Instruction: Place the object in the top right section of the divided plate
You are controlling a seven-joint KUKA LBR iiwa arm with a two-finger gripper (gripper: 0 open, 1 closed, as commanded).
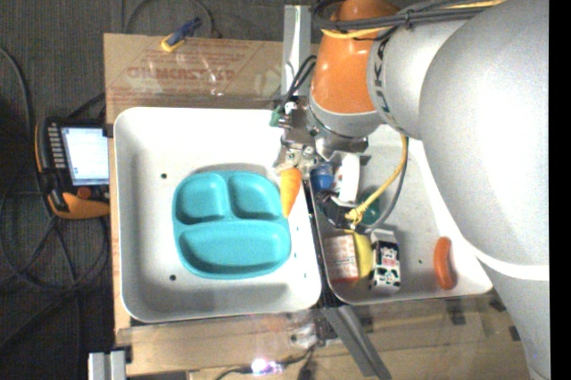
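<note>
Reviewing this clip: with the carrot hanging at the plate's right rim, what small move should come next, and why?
Probably a short shift toward the view's left. The orange carrot hangs below the gripper beside the right rim of the teal divided plate, not yet over its top right section. Releasing now would likely drop it beside the plate.

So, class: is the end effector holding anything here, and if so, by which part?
It seems to hold the carrot by its upper end, above the right rim of the blue plate. The end effector hides the exact contact, so the hold is not certain.

Divided plate (234,222) sections lie open from above; arm (446,102) & clutter crowd right bin (464,285).
</note>
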